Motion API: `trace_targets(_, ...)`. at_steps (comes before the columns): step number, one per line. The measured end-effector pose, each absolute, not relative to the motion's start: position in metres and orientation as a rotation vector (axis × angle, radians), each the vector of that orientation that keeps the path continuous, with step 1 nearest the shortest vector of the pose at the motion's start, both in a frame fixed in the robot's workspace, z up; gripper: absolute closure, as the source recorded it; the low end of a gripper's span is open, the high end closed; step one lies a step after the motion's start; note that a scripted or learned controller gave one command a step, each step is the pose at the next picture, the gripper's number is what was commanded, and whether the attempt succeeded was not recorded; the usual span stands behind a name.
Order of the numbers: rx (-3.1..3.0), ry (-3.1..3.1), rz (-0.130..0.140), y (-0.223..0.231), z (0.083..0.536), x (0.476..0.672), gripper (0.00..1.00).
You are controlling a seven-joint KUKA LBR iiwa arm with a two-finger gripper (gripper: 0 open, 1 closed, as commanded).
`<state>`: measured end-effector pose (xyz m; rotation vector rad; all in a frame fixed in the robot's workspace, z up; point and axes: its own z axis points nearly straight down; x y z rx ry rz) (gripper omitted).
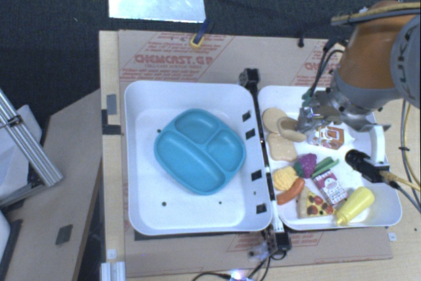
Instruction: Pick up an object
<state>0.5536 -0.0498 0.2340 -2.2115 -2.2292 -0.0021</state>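
Note:
The right bin [388, 207] holds several toy foods. Two tan bread pieces [275, 120] [283, 149] lie at its left side. A white and orange carton [328, 137] lies near the middle. Below it are purple grapes [306, 162], a green piece [325, 166], a yellow corn cob [284, 178], an orange sausage [291, 191], a red packet [332, 187], a pizza slice [313, 206] and a yellow bottle [355, 204]. My gripper [308, 120] hangs low over the bin's upper middle, between the upper bread piece and the carton. Nothing shows in its grasp.
The left bin [141, 201] holds a blue divided plate [199, 150]. A black-clipped divider [258, 141] runs between the two bins. The grey and orange arm [378, 62] covers the right bin's upper right corner. Cardboard [177, 56] lies under both bins.

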Motion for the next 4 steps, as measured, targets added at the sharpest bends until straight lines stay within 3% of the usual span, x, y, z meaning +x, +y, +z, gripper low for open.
trace_targets(1, -2.214, -2.227, 0.0, -0.005, 0.235, 0.519, 1.0)
trace_targets(2, -2.211, -2.229, -0.001, 0.047, 0.215, 0.499, 1.0)
trace_targets(4, -2.22, -2.223, -0.002, 0.036, 0.218, 0.496, 1.0)
